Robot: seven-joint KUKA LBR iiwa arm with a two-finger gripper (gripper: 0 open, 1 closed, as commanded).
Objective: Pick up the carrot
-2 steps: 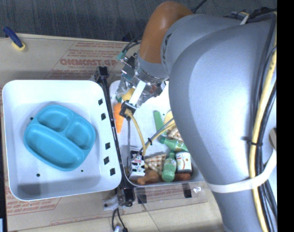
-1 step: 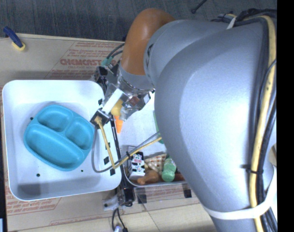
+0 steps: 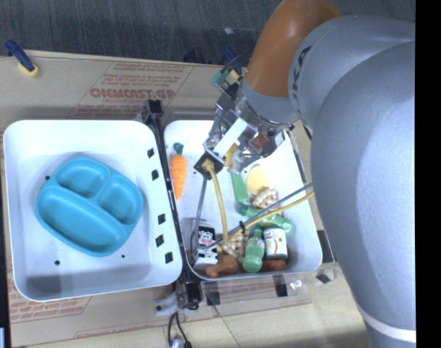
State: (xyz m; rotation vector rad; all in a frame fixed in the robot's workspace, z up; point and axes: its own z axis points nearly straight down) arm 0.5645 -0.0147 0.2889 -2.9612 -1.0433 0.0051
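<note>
Carrot [image 3: 178, 174] is in the right bin [image 3: 302, 187], lying flat and tight along its left wall, green top toward the far end. Nothing is on it. Claw [image 3: 237, 148] hangs over mid-bin, just right of the carrot and not touching it. Can't tell if the claw is apart or together, the wrist hardware blocks the view.

Risks as I see them:
- Wall clearance. With the carrot hugging the wall, the wall-side half of the claw probably lands on the rim or on the carrot itself, so a jam or a shove rather than a grip.
- Tapered, smooth body, so a grip near the tip likely squirts out.
- Green bottle [image 3: 253, 253] and the clutter at the near end sit well apart from it, so low concern.
</note>
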